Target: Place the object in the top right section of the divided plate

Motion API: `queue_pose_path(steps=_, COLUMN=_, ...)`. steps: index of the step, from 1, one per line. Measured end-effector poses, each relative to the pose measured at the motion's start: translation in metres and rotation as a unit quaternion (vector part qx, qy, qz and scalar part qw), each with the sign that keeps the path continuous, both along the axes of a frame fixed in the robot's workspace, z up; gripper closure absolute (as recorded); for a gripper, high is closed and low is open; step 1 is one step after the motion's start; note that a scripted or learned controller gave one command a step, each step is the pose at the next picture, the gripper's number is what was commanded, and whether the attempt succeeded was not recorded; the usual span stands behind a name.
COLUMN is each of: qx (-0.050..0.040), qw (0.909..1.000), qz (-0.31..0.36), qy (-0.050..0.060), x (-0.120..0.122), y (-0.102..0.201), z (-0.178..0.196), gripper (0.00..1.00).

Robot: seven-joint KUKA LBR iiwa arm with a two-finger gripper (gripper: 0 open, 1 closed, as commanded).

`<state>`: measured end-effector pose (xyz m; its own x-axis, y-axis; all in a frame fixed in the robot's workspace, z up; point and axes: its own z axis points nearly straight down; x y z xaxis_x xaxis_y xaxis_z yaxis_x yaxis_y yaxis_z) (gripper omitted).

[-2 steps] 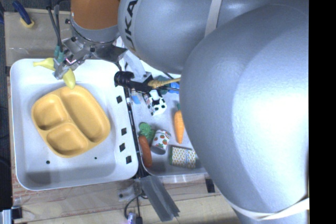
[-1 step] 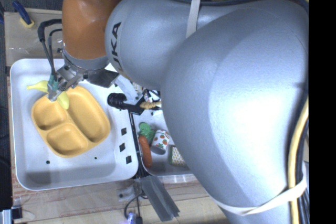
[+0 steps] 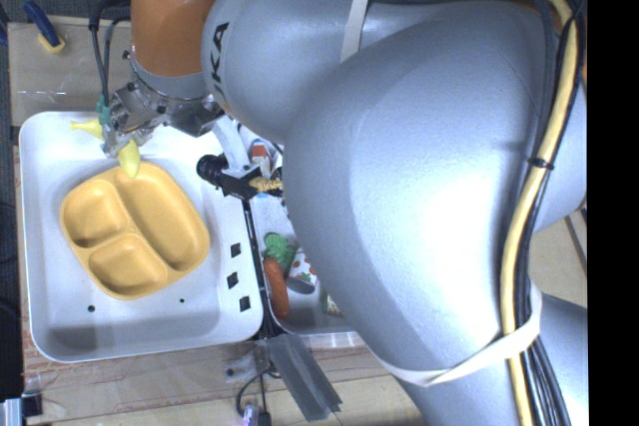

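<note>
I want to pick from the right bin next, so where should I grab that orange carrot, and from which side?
Probably the middle of the carrot, on its orange body, coming straight down and closing across its narrow width. It lies flat and long, close to the left wall of the right bin, so a sideways approach looks blocked.

Only readable text: dark letters, apparently a "K" and part of another, are showing on the grey arm (image 3: 399,165) casing just right of the orange band (image 3: 170,5), printed sideways and partly turned out of sight, likely the KUKA brand mark. Nothing else is reading as text, numbers or labels anywhere.
</note>
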<state>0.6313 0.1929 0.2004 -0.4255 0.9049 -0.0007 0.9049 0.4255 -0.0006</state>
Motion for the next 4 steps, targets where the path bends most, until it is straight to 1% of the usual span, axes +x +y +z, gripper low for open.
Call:
queue_pose_path(steps=1, qx=-0.0004, qw=1.0000, qz=0.004, qy=0.000, x=0.000, y=0.002, z=0.010, gripper=1.00)
queue_pose_path(steps=2, qx=-0.0001, qw=0.9668, qz=0.255, qy=0.001, x=-0.020, y=0.018, z=0.022, gripper=1.00)
queue_pose_path(steps=4, qx=-0.0010, qw=0.9657, qz=0.260, qy=0.001, x=-0.019, y=0.020, z=0.043, gripper=1.00)
